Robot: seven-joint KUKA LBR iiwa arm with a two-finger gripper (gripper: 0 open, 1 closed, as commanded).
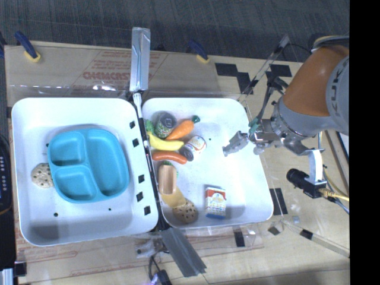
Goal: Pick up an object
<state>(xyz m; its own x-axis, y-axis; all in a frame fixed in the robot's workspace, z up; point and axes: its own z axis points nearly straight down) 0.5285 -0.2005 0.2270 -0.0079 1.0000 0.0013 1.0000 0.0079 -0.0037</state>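
Observation:
My gripper (233, 145) hangs over the right part of the right bin (249, 177), pointing left, with nothing seen in it. Left of it, a short way off, lies a small can (195, 145) on its side. Clustered at that bin's left side are an orange carrot (180, 129), a green can (164, 123), a yellow banana (160, 142) and a red sausage (168, 156). Lower down lie a brown bun (167, 179), a cookie (185, 211) and a small red, white and blue box (215, 200).
The left bin (35, 218) holds a blue divided plate (89, 162) and a cookie (40, 174) at the plate's left edge. A raised divider (142, 159) separates the two bins. The arm's grey and orange body (314, 94) stands beyond the right bin's right wall.

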